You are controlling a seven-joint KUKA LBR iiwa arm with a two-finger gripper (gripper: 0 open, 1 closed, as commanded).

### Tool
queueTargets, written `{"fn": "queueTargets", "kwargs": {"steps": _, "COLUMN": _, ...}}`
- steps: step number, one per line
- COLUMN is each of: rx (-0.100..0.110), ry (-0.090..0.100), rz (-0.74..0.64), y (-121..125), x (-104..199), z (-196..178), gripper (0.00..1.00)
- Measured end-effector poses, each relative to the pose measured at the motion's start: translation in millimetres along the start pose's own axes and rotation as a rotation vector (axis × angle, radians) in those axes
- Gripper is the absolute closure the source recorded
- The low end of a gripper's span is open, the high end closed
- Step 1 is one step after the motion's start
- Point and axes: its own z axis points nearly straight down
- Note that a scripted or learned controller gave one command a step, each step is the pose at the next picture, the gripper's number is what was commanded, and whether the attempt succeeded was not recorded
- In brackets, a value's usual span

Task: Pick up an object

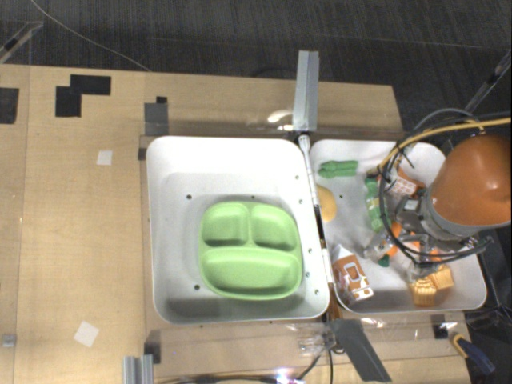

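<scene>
The arm with its orange band (474, 181) hangs low over the right bin (352, 298), and its wrist and cables cover my gripper (392, 242). Around it lie a green pod-shaped toy (339, 168), a yellow round piece (326, 203) by the divider, a green item (374, 206) partly under the cables, a small orange-and-white box (352, 277) and a yellow-orange block (430, 286). A small orange bit (385, 254) shows just under the wrist. No object is seen between the fingers.
The left bin (168, 214) holds a light green divided tray (250, 249). A grey metal post (306, 90) stands at the back between the bins. Wooden bench surface stretches to the left, with black markers near the back left.
</scene>
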Motion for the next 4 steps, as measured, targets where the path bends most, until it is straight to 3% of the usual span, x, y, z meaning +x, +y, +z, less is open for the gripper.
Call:
{"fn": "queueTargets", "kwargs": {"steps": 1, "rx": -0.003, "ry": 0.000, "rz": -0.085, "y": -27.1, "x": -53.9, "z": 1.7, "gripper": 0.00}}
{"fn": "queueTargets", "kwargs": {"steps": 2, "rx": -0.001, "ry": -0.002, "rz": 0.019, "y": -8.7, "x": -41.5, "z": 0.9, "gripper": 0.00}}
{"fn": "queueTargets", "kwargs": {"steps": 3, "rx": -0.004, "ry": 0.001, "rz": 0.081, "y": -17.2, "x": -71.3, "z": 1.8, "gripper": 0.00}}
{"fn": "queueTargets", "kwargs": {"steps": 4, "rx": 0.005, "ry": -0.012, "rz": 0.081, "y": -19.5, "x": -76.6, "z": -12.3, "gripper": 1.00}}
